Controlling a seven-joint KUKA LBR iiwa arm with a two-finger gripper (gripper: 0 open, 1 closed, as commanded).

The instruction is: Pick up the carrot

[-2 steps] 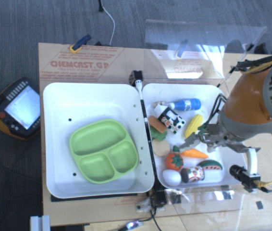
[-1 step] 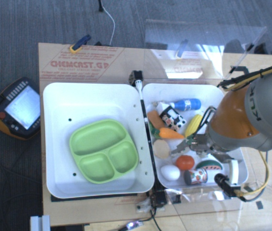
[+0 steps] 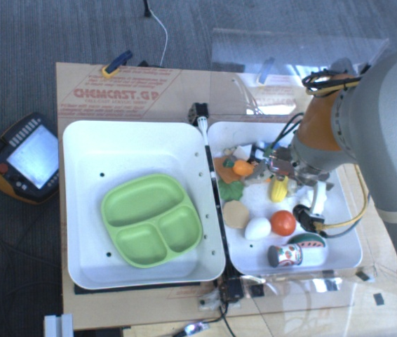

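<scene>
The carrot [image 3: 242, 166] is orange and lies in the right bin [image 3: 339, 257], near that bin's left wall and toward its far edge. It sits on something green. The pincer [image 3: 277, 166] is low in the same bin, just to the right of the carrot. I cannot tell if it is released or clenched, and nothing shows between its tips. So I think the carrot is not picked up yet. The grab and the lift are both left to do.

Other toys lie close by in that bin: a yellow corn [image 3: 278, 188], a red tomato [image 3: 283, 222], a white egg [image 3: 257, 228], a tan round cookie [image 3: 236, 213] and a can [image 3: 297, 253] on its side by the near edge. The left bin [image 3: 79, 188] holds a green plate [image 3: 151, 219] with three parts.

Both bins sit on a brown worktop [image 3: 114, 93] with red letters. The floor [image 3: 44, 20] is dark grey carpet. A yellow hand screen [image 3: 22, 156] lies on it past the worktop's left edge.
</scene>
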